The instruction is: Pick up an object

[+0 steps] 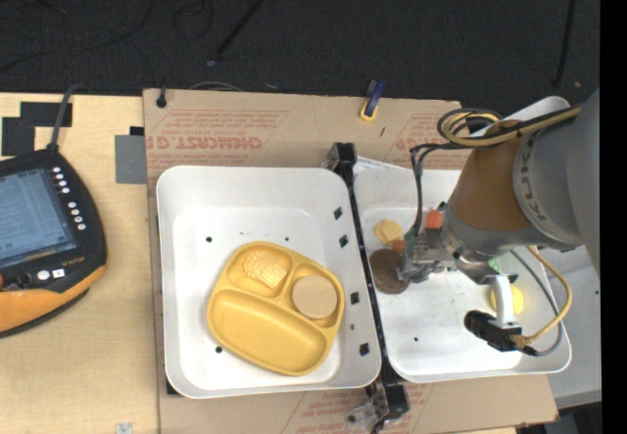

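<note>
Claw (409,264) sits low in the right bin (470,363), at that bin's left side; whether it is spread or pinching cannot be told. Nothing is seen lifted, so the pick looks not yet done. A brown disc (388,277) lies touching or just under the claw, a yellow piece (388,230) just behind it. The yellow tray (269,319) lies in the left bin (196,226).

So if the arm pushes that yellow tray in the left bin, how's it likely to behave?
The yellow tray looks moulded and stiff, so it probably slides flat rather than bending. It sits low and wide, so tipping seems unlikely. The round piece in its compartment may shift.
</note>
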Controlling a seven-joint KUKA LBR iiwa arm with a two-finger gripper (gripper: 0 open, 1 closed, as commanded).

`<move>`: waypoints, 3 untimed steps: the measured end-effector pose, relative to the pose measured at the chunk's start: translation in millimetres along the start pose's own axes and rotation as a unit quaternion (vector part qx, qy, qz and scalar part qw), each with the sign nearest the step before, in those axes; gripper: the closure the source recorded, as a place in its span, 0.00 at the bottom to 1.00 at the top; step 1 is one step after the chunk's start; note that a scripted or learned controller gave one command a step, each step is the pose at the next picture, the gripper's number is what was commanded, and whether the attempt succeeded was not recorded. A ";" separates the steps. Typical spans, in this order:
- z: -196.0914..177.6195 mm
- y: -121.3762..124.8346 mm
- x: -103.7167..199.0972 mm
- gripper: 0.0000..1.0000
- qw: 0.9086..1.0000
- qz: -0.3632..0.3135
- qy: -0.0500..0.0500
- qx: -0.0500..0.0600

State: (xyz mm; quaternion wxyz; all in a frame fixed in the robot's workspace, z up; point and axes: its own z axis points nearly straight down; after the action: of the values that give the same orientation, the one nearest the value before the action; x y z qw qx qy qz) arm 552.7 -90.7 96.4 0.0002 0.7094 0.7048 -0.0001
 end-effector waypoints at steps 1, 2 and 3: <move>-5.6 -1.1 -1.6 1.00 1.000 0.003 0.001 0.004; -10.8 -2.2 -2.8 1.00 1.000 0.007 0.002 0.009; -16.3 -3.3 -4.5 1.00 1.000 0.009 0.003 0.013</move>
State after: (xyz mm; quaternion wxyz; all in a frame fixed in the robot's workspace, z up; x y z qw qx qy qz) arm 549.4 -95.2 112.7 -0.0111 0.7160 0.6980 -0.0073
